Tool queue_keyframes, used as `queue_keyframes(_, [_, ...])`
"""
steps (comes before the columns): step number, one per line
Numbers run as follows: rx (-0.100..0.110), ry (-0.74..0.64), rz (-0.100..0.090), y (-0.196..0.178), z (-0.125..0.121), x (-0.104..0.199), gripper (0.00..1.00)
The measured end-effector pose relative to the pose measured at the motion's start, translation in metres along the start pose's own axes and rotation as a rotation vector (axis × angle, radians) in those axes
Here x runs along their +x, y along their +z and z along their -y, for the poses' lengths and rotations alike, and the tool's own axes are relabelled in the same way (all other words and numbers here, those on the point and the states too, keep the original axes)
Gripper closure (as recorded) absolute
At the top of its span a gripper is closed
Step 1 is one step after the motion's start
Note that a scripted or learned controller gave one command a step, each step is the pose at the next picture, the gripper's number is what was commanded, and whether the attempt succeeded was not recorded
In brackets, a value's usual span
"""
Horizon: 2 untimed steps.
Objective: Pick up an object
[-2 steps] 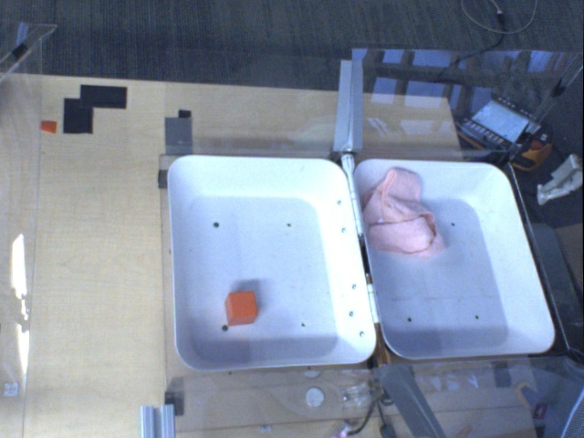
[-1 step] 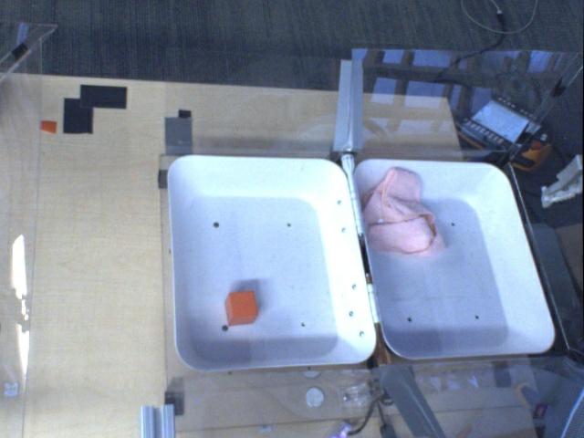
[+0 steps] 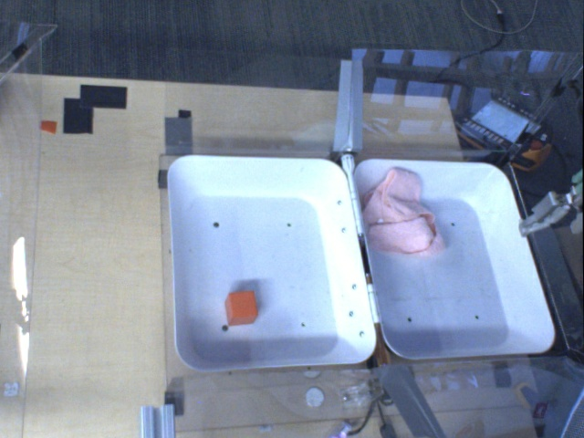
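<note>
At the right edge of the view, a small pale part of the gripper (image 3: 550, 212) pokes in, just outside the right rim of the right bin (image 3: 511, 327). Too little of it shows to tell how far the jaws stand apart, and nothing can be seen between them; it touches no object in either bin.

Nearest to it is a crumpled pink cloth (image 3: 400, 213), lying in the upper left part of the right bin, close against the wall that this bin shares with its neighbour. It sits well apart from the gripper, with bare white floor between them.

The left bin (image 3: 192, 245) holds a small orange block (image 3: 242, 307), resting flat in the lower left part of the floor, away from all four walls. The two bins lie side by side, their rims touching along a narrow seam.

Both bins rest on a light wooden counter (image 3: 91, 245). On its upper left lie black patches (image 3: 91, 106) and a small orange square (image 3: 48, 127). Beyond the right bin, at upper right, there is a device with a lit screen (image 3: 500, 120).
</note>
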State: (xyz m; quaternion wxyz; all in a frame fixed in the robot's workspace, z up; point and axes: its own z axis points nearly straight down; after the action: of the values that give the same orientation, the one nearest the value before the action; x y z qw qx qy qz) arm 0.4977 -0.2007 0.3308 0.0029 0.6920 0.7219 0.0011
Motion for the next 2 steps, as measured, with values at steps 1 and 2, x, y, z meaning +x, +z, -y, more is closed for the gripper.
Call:
queue_keyframes(1, [0.002,-0.043,-0.001,0.126,0.01,0.011,0.0])
queue_keyframes(2, [-0.001,-0.365,-0.002,0.217,-0.08,0.059,0.0])
